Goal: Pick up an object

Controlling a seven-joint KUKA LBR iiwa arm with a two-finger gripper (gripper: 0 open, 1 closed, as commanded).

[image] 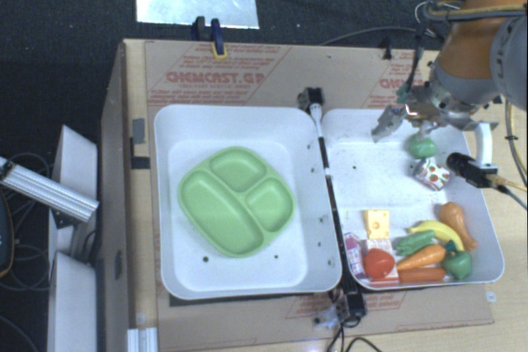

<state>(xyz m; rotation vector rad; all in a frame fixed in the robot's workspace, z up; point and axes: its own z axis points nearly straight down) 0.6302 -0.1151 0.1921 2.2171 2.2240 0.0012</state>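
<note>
Gripper (410, 121), grasp state indiscernible, above far-right green round object (422, 147): a rounded surface may slip sideways on closing.

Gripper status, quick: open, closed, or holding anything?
Gripper: jaws open, holding nothing, above the far end of the right bin, near the green object.

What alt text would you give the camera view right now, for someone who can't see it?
The gripper hangs over the back of the right bin, beside a green object and a small carton. Toy food is piled at that bin's front right. The left bin holds a green divided plate.
</note>
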